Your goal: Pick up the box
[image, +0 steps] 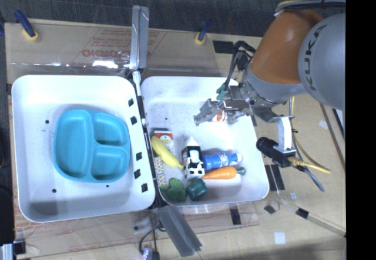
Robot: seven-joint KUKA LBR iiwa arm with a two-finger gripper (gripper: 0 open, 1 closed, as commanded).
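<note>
The box (164, 139) is lying in the right bin (176, 91), below and to the left of the pincer (207, 113), touching a banana (165, 152). The pincer is hovering well apart from it, fingers spread and pinching nothing. A carrot (220, 174) is lying lower down.

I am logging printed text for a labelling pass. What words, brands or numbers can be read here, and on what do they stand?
"KUKA", partly in view, in dark letters on the grey robot arm.
Red print on the brown cardboard sheet behind the bins: too blurred to read.
Print on the small orange-topped box: too small to read.
</note>
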